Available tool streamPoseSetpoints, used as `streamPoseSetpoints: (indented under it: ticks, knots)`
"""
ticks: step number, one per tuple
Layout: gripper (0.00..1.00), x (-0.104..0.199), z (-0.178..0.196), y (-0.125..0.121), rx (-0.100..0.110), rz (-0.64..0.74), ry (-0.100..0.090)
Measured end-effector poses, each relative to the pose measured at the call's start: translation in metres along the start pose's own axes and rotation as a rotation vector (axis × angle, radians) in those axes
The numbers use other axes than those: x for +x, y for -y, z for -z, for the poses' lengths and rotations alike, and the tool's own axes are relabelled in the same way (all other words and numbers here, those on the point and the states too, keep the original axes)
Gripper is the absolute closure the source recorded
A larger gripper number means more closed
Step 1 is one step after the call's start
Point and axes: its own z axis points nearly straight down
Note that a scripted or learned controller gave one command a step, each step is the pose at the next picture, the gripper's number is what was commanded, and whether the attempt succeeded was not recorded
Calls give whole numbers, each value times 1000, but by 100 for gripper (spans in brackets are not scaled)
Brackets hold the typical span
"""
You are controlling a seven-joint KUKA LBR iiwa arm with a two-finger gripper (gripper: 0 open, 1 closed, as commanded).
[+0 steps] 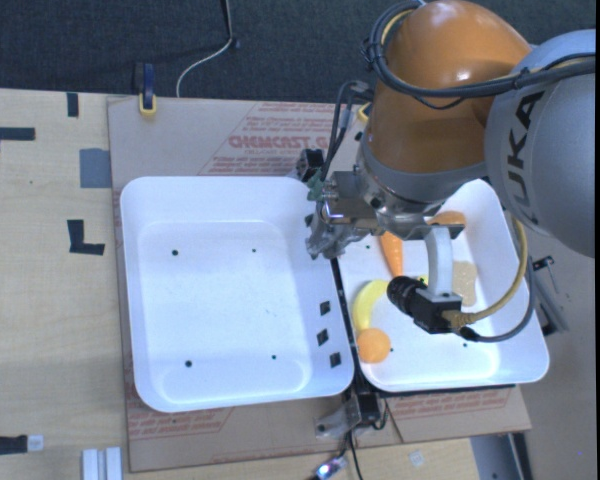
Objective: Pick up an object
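Currently the gripper [327, 233] hangs over the left wall of the right bin [500, 368], toward its far end; whether it is spread or clamped is impossible to make out. Just right of it lies a carrot [392, 254], with a banana [367, 303] and an orange ball [373, 345] nearer.

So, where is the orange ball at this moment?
In the camera view the orange ball lies in the right bin, near the bin's lower left corner, just below the yellow banana.
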Motion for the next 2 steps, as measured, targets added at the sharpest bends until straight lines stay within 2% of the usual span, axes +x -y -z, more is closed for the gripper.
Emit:
streamPoseSetpoints:
  ticks: [2]
  knots:
    - [100, 1, 19, 0, 4, 3, 1]
